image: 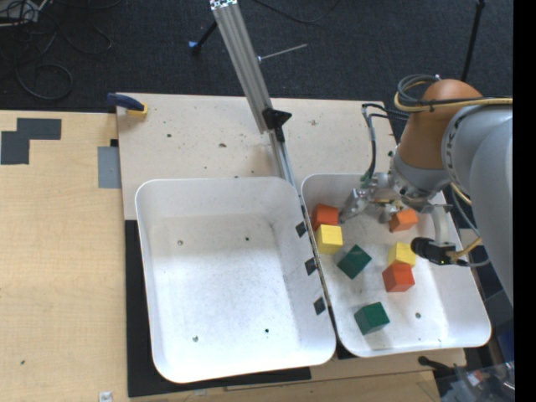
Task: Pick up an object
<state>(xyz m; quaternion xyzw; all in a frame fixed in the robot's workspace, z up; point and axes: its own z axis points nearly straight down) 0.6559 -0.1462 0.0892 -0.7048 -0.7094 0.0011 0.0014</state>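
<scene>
the gripper (378,201), jaw state unclear, hangs mid-right by the orange block (403,219); crowded neighbours could spoil its grasp.

Grey arm (481,162) came in from right side of camera view. Orange band (427,132) sat just above wrist. Wrist pointed down and a bit to left. Gripper (377,198) hung low at end of arm, metal parts sticking out to left. Cables looped around wrist. Too small and blurry to tell how gripper was set. Big grey part of arm stayed near right edge.
</scene>
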